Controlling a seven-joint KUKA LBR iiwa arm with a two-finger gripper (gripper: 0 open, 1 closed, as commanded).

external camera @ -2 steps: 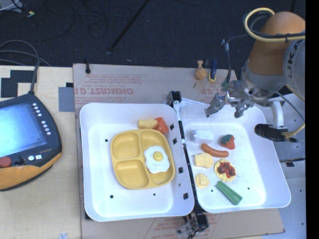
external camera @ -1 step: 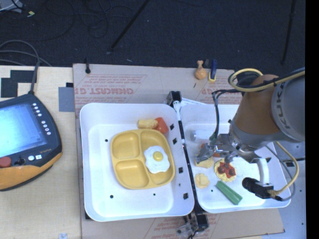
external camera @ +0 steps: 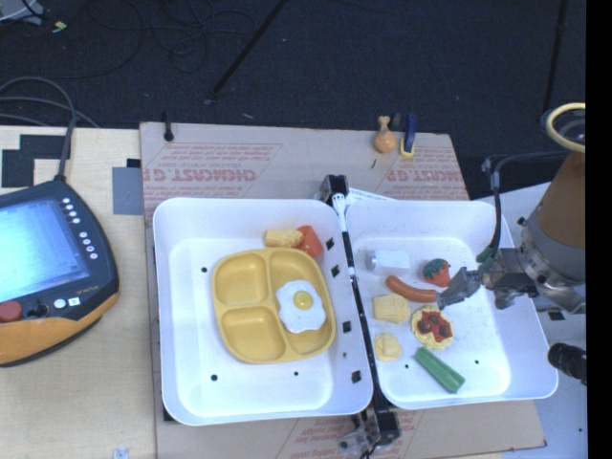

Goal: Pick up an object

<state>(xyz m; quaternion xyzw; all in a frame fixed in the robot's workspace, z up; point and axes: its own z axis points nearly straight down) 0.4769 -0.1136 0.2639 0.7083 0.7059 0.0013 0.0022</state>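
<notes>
Gripper (external camera: 457, 289) poised low over the right bin (external camera: 478, 220), at the frame's right.
Whether it is open or shut cannot be told; a strawberry (external camera: 437, 272), sausage (external camera: 411, 289) and small pizza (external camera: 432, 326) are seen just beside it.

We saw two glossy white plastic bins (external camera: 182, 256) resting on matt brown cardboard (external camera: 249, 165). The yellow divided plate (external camera: 251, 314) looked like smooth plastic, as did the shiny toy fried egg (external camera: 302, 306) and green stick (external camera: 439, 369).

red upside-down print "chemcraz" (unsure) on cardboard sheet (external camera: 220, 165).
</notes>
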